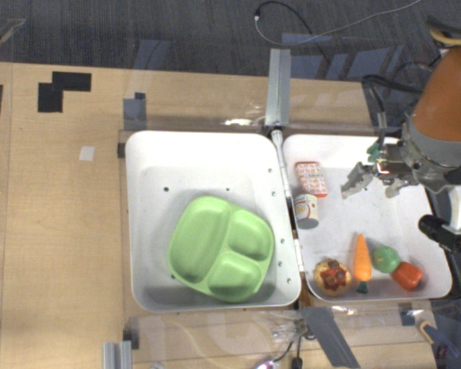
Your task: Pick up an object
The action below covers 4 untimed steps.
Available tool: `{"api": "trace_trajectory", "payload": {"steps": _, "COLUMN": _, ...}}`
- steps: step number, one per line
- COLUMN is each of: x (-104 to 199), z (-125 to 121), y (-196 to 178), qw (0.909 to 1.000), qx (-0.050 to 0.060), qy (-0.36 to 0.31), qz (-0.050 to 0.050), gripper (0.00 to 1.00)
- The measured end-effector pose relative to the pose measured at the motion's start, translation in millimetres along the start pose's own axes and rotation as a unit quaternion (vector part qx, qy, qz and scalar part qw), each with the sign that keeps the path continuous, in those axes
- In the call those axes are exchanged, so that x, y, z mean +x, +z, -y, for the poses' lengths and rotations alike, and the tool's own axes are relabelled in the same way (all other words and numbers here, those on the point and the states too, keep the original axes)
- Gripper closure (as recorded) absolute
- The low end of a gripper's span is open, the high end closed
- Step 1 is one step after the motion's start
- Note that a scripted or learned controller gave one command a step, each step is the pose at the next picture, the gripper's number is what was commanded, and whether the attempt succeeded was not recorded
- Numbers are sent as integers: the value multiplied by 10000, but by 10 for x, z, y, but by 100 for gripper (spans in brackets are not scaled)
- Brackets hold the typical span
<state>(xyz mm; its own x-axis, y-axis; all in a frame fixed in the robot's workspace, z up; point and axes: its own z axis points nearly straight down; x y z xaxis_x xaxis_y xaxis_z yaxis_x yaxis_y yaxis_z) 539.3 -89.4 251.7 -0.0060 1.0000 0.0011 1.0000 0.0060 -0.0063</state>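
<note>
Overhead, from the one fixed camera, you saw the arm reaching in from the right with its tool hanging above the upper part of the right bin, its two fingers spread apart and nothing between them. You had no object in hand at that moment. Beneath and to the left of the tool, a small red-and-white packet lay near the divider, and just below it a small tin can rested against the bin's left wall. Along the bin's lower edge you had four more candidates: a round, dark reddish toy food piece, an orange carrot just beside it, a green piece and a red-orange piece, the last two touching or nearly so. The left bin held a green divided plate, tilted slightly toward its lower right corner. Both bins sat on the wooden counter.

By my reading, you stood at the very start: no object had been lifted, and the tool was apart from all of them. Choosing a target, descending, closing and lifting all remained.
</note>
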Motion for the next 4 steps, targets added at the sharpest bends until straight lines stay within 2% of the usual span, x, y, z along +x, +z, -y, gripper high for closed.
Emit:
{"api": "trace_trajectory", "payload": {"steps": 1, "x": -395, "z": -1, "y": 1595, "qw": 9986, "qx": -27, "qy": -525, "qz": 0, "gripper": 0}}
{"api": "trace_trajectory", "payload": {"steps": 2, "x": -802, "z": 460, "y": 1630, "qw": 9996, "qx": -104, "qy": 262, "qz": 1, "gripper": 0}}
{"api": "trace_trajectory", "payload": {"steps": 3, "x": -790, "z": 436, "y": 1542, "qw": 9996, "qx": -113, "qy": 247, "qz": -8, "gripper": 100}}
{"api": "trace_trajectory", "payload": {"steps": 4, "x": 290, "z": 335, "y": 268, "qw": 9999, "qx": -62, "qy": -88, "qz": 5, "gripper": 100}}
